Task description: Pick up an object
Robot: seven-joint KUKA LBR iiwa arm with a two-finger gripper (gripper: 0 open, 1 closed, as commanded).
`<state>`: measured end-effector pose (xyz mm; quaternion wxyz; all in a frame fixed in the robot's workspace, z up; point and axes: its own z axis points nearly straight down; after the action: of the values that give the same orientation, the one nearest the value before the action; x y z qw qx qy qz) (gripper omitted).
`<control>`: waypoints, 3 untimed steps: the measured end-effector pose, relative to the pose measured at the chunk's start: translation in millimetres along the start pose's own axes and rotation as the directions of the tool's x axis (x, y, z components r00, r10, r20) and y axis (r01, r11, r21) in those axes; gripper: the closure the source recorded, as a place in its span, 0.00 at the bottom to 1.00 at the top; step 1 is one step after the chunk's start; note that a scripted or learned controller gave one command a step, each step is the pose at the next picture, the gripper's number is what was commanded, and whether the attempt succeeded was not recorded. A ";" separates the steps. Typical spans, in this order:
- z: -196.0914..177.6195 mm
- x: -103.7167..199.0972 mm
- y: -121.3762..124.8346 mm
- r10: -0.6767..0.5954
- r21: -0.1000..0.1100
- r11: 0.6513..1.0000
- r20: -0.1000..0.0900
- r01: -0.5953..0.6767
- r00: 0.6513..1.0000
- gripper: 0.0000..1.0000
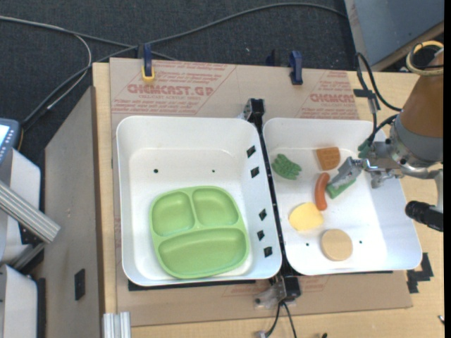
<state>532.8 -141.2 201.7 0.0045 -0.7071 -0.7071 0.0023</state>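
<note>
Cardboard-covered bench bearing two white bins. The right bin holds the gripper, its tips just beside the orange-red sausage, upper end; whether it grips anything cannot be told. Green item, brown square, yellow piece and tan disc lie around.

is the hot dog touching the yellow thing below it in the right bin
Cannot tell. In the camera view the hot dog's lower end sits right at the upper edge of the yellow piece, with no plain gap or overlap.
</note>
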 end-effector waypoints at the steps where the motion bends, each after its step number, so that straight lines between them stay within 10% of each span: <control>1: 44.0 1.0 1.0 0.000 -0.001 1.000 0.000 0.000 1.000 0.00; 2: 88.3 0.7 3.3 0.000 -0.001 1.000 0.000 0.000 1.000 0.00; 3: 76.0 0.7 4.7 0.000 -0.005 1.000 0.000 0.000 1.000 1.00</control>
<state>536.8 -140.2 125.7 0.0025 -0.7071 -0.7071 0.0005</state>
